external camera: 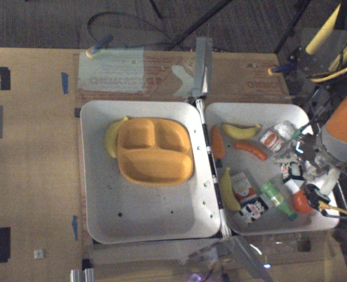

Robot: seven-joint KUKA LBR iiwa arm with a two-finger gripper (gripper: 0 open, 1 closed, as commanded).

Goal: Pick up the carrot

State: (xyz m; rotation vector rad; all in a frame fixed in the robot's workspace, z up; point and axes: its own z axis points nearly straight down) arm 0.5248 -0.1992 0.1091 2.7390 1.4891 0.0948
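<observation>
My fingers [298,157] hang over the right side of the right bin [290,111], above a small clutter there, and I cannot tell if they are apart or together. The carrot [218,143] lies at the left wall of this same bin, well apart from me. Near it lie a banana [241,131] and a red sausage [251,150]. The left bin [97,175] carries an orange tray [155,150].
</observation>
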